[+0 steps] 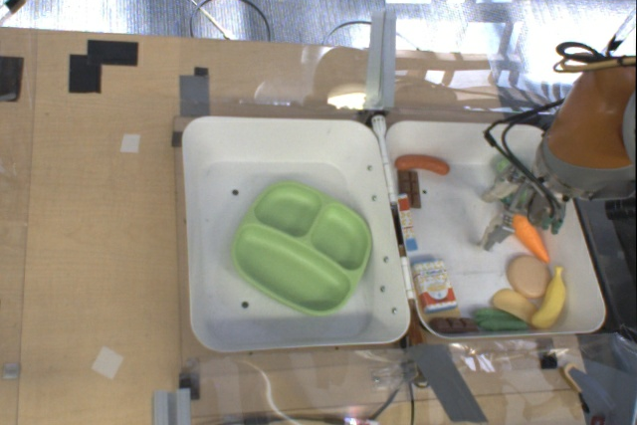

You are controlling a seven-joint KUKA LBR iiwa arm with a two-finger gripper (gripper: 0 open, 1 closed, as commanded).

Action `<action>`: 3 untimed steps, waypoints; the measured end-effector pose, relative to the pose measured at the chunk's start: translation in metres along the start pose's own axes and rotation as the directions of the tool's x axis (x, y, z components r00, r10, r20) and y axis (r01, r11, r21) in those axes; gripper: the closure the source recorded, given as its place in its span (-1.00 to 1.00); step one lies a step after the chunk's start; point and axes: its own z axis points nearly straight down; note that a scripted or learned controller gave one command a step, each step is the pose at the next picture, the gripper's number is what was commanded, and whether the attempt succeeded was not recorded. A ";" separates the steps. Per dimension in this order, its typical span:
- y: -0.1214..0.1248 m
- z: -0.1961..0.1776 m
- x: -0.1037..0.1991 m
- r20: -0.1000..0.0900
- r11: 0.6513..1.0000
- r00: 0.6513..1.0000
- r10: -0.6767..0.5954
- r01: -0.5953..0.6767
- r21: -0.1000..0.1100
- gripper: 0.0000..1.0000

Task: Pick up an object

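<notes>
Carrot (530, 238) beside tool (510, 214), near bin wall (593, 274)

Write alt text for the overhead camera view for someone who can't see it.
A grey robot arm's pincer hangs beside a toy carrot in the right bin, among toy foods including a banana and sausage. The left bin holds a green divided plate.

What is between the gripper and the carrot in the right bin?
Nothing visible. The gripper hangs in the right bin, with the carrot right beside its fingertips. The egg and banana lie nearer the camera, off that path.
</notes>
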 end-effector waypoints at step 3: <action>0.003 -0.034 0.026 -0.008 0.979 0.979 -0.206 0.206 0.000 1.00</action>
